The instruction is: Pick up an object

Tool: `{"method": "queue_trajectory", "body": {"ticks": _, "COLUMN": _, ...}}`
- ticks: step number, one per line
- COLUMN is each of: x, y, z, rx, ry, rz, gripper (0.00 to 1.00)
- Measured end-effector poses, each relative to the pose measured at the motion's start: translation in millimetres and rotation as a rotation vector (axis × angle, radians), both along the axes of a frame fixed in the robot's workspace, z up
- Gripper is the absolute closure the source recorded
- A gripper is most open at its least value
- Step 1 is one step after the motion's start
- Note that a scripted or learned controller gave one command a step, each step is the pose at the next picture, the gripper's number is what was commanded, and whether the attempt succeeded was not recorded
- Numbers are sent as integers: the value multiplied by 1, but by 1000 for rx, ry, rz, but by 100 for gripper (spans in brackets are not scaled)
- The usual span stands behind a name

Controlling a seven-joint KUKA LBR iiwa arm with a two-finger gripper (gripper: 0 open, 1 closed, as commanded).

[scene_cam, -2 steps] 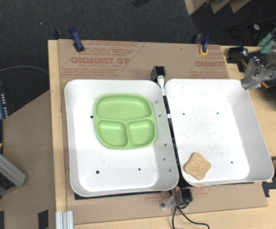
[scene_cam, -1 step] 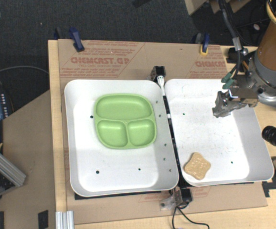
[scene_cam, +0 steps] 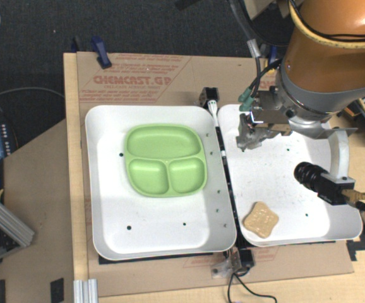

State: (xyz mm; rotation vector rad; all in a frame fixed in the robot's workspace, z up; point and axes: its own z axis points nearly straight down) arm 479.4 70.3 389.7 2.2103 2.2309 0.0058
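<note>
Partly, arm hides end effector (scene_cam: 251,136), seemingly empty.

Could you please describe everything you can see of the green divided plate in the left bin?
The green divided plate is pale green, matte, plastic-looking, a rounded rectangle with one wide compartment across the far side and two smaller ones nearer the camera. It lies flat and upright on the floor of the left bin, roughly central, touching nothing else.

Red "CHEMCAST GP" lettering (small print above unreadable), on brown board (scene_cam: 135,74)
</note>
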Motion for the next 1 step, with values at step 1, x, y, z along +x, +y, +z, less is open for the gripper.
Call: {"method": "queue_trajectory", "body": {"ticks": 1, "x": 0, "y": 29, "z": 46, "rx": 0, "ry": -3, "rz": -6, "gripper": 100}}
